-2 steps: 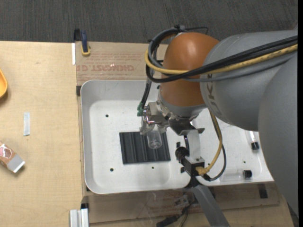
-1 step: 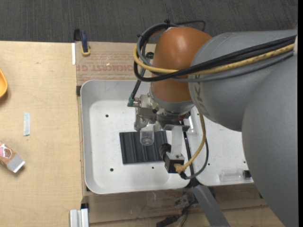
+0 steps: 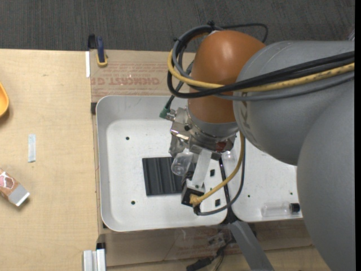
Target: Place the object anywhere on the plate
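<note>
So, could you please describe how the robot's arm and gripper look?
The arm is smooth grey with bulky rounded links, and a glossy orange band sits above the wrist. Black and yellow cables loop round that band and run along the arm. The gripper is a compact silvery metal assembly.

Dark grey carpet (image 3: 113, 10) lies beyond the pale wooden bench (image 3: 45, 106).
</note>
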`<state>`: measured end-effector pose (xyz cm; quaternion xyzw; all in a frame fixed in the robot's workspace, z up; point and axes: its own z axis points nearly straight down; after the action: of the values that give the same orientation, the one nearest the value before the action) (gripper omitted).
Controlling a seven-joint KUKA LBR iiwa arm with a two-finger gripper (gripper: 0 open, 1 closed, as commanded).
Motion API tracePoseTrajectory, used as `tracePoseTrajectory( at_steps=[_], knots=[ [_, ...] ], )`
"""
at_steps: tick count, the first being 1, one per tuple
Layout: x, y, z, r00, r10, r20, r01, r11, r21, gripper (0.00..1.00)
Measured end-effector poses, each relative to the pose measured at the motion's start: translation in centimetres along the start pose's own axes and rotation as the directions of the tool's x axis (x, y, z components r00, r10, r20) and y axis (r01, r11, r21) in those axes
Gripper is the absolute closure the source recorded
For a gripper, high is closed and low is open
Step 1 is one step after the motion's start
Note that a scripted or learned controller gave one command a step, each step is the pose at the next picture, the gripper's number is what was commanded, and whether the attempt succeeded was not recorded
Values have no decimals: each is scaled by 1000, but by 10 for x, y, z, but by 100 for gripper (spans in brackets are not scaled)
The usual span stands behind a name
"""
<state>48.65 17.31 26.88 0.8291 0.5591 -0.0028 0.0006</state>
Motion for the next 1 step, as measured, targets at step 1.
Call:
tracePoseTrajectory(
  at_steps=[1],
  knots=[
    [13, -15, 8, 996, -88, -1, 88, 996, 0, 100]
  ],
)
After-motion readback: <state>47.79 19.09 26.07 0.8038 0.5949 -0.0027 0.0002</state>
